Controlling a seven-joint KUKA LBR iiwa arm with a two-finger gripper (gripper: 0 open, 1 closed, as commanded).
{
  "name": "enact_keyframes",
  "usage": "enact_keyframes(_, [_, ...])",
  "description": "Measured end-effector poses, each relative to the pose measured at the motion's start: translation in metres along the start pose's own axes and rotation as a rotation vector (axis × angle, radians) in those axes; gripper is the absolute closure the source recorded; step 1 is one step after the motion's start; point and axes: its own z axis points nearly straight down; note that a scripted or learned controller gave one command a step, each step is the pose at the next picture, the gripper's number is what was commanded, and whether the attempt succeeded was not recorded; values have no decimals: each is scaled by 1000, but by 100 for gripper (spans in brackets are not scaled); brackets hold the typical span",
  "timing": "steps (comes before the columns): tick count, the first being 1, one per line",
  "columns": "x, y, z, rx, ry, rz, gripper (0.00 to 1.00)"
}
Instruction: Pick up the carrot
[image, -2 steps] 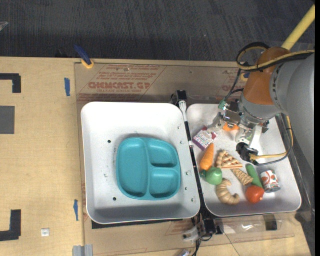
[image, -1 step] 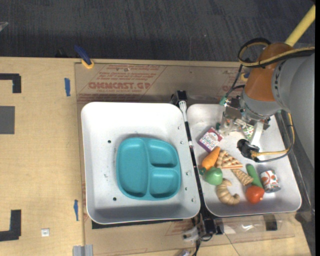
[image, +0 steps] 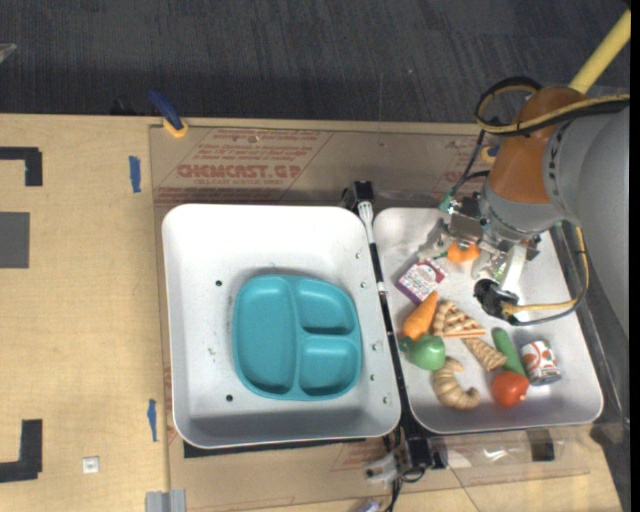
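Note:
The carrot (image: 421, 316) is an orange cone lying at the left side of the right bin (image: 580, 400), tip pointing up-right toward a purple packet (image: 421, 278). My gripper (image: 468, 250) hangs over the bin's back part, above and to the right of the carrot and apart from it. Its fingers (image: 441, 236) stand spread, open, with a small round orange piece (image: 462, 253) lying between them; they do not close on it. Nothing touches the carrot except the neighbouring toys.
Around the carrot lie a green fruit (image: 428, 351), a pizza slice (image: 460, 322), a croissant (image: 455, 385), a green vegetable (image: 503, 350), a red tomato (image: 508, 388) and a small can (image: 540, 360). The left bin (image: 200, 250) holds a teal divided plate (image: 297, 335).

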Motion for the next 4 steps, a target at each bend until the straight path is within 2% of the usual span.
enact_keyframes(1, [-44, 34, 27, 13, -3, 38, 0])
enact_keyframes(2, [-41, 34, 16, 14, -1, 34, 100])
enact_keyframes(3, [-42, 31, 16, 25, -4, 34, 0])
enact_keyframes(4, [-87, 45, 13, -7, 12, 140, 0])
